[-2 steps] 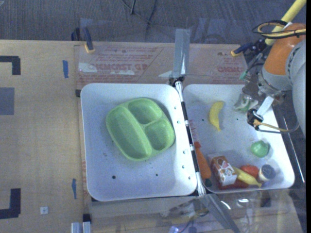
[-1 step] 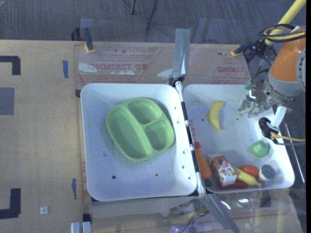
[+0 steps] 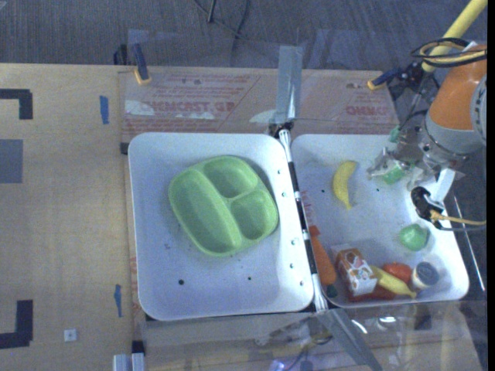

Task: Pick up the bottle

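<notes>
Bench [image 3: 62, 207] of pale wood carries two shallow white bins side by side. The left bin [image 3: 155, 284] holds a green divided plate [image 3: 224, 204] lying flat near its middle. The right bin [image 3: 309, 157] holds all the small things.

The grey arm [image 3: 456, 103], with its orange band, reaches in over the far right corner of the right bin. Its gripper [image 3: 396, 165] hangs low above the bin floor there. I cannot tell whether it is open or closed. A pale green patch shows at its tip, too blurred to name.

A yellow banana [image 3: 344, 182] lies just left of the gripper. A green rounded object [image 3: 414, 237] sits nearer the camera, by the right wall. An orange carrot [image 3: 322, 260] lies along the bin's left wall, with a small printed carton [image 3: 356, 273] beside it and a red and yellow piece [image 3: 393, 277] next to that.

What looks to be the bottle [image 3: 425, 273], small, pale-rimmed and dark-topped, stands in the near right corner, touching the red and yellow piece and well apart from the gripper.
</notes>
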Available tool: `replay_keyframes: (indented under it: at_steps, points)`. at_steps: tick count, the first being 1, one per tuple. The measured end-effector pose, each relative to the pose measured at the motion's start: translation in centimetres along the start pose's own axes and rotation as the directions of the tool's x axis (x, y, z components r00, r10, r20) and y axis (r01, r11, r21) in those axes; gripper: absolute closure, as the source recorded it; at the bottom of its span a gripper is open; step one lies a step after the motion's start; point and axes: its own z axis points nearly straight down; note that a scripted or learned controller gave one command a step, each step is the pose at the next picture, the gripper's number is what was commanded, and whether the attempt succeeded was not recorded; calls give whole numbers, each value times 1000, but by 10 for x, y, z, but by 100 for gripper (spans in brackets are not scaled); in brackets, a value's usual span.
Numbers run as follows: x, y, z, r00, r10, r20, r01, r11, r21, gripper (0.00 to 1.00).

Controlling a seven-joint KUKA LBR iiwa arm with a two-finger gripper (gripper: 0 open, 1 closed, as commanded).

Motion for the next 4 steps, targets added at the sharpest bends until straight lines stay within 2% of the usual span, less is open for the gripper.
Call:
replay_keyframes:
  at_steps: [1, 2, 3, 4]
  points:
    - [8, 29, 16, 962, -273, -11, 273, 962, 13, 0]
    - [8, 29, 16, 962, -273, -11, 273, 962, 13, 0]
    - [5, 32, 4, 962, -273, 0, 273, 962, -2, 100]
    - [50, 17, -96, 953, -302, 4, 302, 953, -5, 100]
